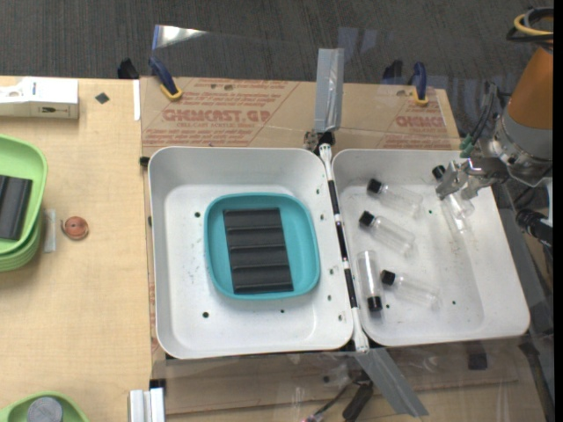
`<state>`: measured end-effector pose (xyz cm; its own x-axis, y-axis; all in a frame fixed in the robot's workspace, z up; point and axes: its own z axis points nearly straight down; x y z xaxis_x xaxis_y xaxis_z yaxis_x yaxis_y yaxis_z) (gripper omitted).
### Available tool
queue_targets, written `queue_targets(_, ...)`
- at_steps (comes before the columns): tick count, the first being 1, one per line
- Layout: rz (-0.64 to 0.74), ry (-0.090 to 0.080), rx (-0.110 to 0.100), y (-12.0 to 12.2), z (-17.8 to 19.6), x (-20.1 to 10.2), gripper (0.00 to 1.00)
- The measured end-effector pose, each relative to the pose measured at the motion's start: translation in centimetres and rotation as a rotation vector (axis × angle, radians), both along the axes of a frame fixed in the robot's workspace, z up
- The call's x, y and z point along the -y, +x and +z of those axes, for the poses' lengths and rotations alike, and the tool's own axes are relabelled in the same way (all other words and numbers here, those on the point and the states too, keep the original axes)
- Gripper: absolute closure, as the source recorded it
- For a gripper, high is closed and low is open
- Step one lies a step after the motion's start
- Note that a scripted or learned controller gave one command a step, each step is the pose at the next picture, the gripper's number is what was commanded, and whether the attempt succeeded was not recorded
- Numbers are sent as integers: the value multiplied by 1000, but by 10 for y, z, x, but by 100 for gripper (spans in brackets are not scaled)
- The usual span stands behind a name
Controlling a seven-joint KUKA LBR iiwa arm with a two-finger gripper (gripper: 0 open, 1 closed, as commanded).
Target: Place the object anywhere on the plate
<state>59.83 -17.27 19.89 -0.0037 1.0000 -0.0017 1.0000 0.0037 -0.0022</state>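
We locate the gripper [459, 179] at the upper right of the right bin [493, 323]. A clear vial [456, 209] with a black cap hangs slanted below it, cap end up at the fingers. The jaws appear to be closed on this vial near its cap, though the transparent body makes the contact hard to confirm. Four more vials lie in the right bin: one near the top [393, 195], one at mid-left [387, 230], one upright along the left wall [369, 280], and one lower centre [410, 290].

The teal plate [303, 231] sits in the left bin [176, 323], with a black ribbed insert [257, 251] across its middle.

Hazards, in our judgement:
- The grip is close to one end, so the vial may swing or slip out during the carry.
- The divider between the bins lies across the path; a low-hanging vial could strike it.
- Released on the ribbed insert, a round vial may roll off the plate.

Legible writing: the cardboard sheet [229, 112] behind the bins reads "CHEMCAST GP" in red, repeated faintly at right.
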Motion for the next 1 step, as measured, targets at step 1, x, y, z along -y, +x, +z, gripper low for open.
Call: queue_targets(1,0,0,0,0,0,0,0)
